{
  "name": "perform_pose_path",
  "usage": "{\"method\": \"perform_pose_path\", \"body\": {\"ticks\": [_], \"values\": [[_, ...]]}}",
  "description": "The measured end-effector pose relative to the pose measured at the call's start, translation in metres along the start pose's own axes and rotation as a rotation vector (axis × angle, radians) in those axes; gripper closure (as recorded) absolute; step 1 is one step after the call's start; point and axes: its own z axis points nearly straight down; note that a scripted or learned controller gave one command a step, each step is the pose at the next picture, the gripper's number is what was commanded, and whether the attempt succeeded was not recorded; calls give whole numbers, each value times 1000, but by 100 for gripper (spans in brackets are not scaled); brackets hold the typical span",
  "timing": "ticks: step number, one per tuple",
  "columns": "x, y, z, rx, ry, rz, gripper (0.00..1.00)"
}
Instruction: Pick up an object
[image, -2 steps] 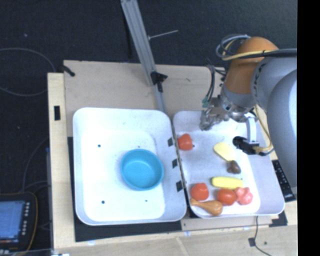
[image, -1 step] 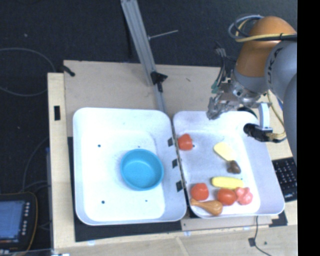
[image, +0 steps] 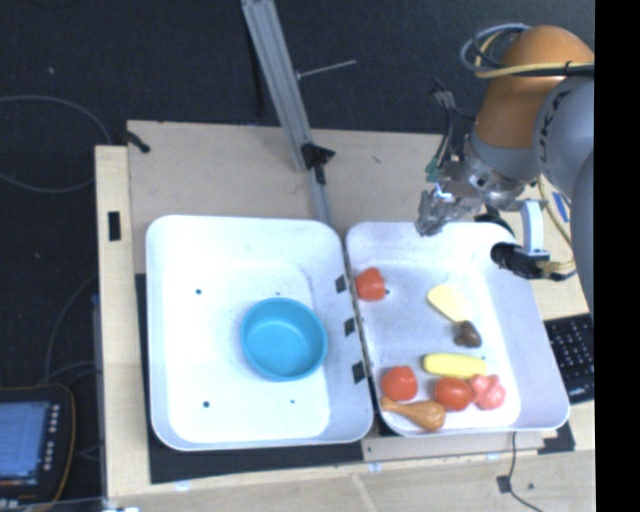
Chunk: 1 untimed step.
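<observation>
My gripper (image: 432, 217) hangs over the far edge of the right bin (image: 525, 400), above its back rim, with nothing seen between its fingers. In that bin lie a red tomato-like piece (image: 371, 284) near the left wall, a pale yellow wedge (image: 448, 300), a small brown piece (image: 467, 334), a yellow banana (image: 453, 364), two more red pieces (image: 400, 383) (image: 453, 393), a pink piece (image: 489, 391) and an orange-brown pear shape (image: 420, 412) at the front. All of them lie well in front of the gripper.
The left bin (image: 190, 250) holds a blue bowl (image: 284, 338). A grey metal pole (image: 285, 95) slants from the top down to the gap between the bins. A keyboard (image: 572, 350) lies at the right, and a screen (image: 28, 440) at the lower left.
</observation>
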Motion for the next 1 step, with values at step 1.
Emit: {"method": "perform_pose_path", "body": {"ticks": [1], "values": [[46,-34,1,6,-1,-7,100]]}}
